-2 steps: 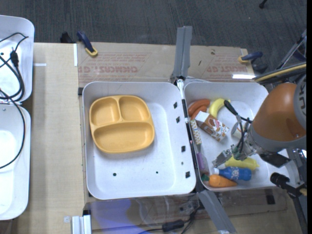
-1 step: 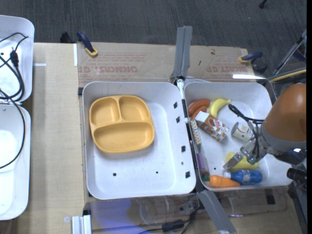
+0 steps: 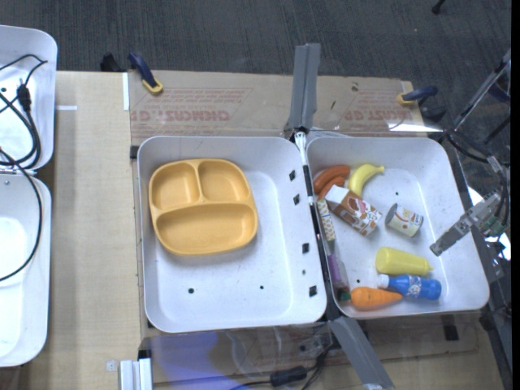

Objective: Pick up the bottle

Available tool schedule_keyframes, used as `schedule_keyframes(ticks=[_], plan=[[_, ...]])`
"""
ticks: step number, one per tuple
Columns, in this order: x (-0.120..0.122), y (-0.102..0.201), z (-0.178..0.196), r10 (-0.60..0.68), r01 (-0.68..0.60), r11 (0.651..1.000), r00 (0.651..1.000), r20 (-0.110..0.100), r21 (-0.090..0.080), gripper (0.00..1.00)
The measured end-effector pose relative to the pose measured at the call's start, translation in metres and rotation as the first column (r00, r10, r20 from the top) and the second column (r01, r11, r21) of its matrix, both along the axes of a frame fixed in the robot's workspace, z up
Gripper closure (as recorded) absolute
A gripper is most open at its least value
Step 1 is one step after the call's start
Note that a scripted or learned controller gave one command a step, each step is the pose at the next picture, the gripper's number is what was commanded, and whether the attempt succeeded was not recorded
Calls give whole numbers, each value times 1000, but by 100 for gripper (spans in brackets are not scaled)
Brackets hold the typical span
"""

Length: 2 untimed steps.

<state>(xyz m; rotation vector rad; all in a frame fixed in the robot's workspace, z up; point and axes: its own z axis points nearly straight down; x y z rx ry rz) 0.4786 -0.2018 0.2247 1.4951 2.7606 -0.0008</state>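
Wooden bench with two white bins; the yellow bottle (image 3: 401, 262) lies on its side at the lower right of the right bin (image 3: 445, 162), likely light, smooth plastic, best gripped across its body, while the gripper (image 3: 457, 236) hovers nearby, state unclear.

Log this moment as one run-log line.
task: pick up bottle | yellow bottle: lying in right bin, untouched | blue bottle: beside carrot | pincer: at bin's right edge, holding nothing | tray: left bin
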Motion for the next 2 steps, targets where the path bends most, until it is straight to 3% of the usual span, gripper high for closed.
schedule_keyframes(ticks=[1, 2], plan=[[4, -16, -112, -294, 294, 956, 956, 16, 1, 0], [9, -19, -119, -48, 49, 999, 998, 26, 0, 0]])
